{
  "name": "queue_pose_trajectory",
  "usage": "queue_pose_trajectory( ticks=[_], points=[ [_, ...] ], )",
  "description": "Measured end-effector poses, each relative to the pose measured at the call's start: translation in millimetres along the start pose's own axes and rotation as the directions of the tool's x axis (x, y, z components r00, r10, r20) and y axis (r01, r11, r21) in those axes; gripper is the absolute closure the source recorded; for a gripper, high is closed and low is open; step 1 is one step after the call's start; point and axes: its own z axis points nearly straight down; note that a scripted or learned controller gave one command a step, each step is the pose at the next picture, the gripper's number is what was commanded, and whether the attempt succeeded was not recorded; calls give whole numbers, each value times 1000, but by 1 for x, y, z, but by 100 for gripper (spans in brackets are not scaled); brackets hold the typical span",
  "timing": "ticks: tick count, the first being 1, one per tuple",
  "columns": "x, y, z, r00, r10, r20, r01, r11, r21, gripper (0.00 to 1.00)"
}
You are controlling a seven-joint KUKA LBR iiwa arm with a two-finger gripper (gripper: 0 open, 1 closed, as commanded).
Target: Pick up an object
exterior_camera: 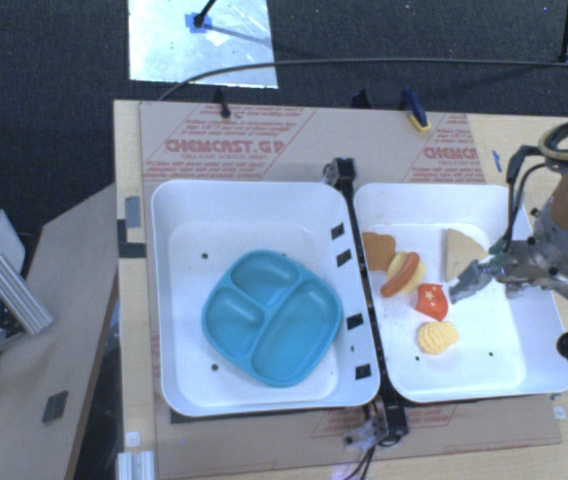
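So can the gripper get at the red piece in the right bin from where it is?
Probably yes: the gripper hovers just right of the red piece, with nothing between them.

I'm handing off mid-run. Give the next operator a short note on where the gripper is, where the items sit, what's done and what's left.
Gripper: low over the right bin, next to the red piece; nothing seen between its fingers, and I cannot tell whether they are open or shut.
Right bin: sausage, brown piece, tan wedge, red piece, yellow piece.
Left bin: blue divided plate.
Done: approach only.
Left: grasp one item and lift it.
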Motion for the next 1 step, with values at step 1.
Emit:
queue_pose_trajectory(
  ticks=[1],
  points=[
    [0, 2, -4, 1000, -2, 2, 2, 1000, -9, 0]
  ],
)
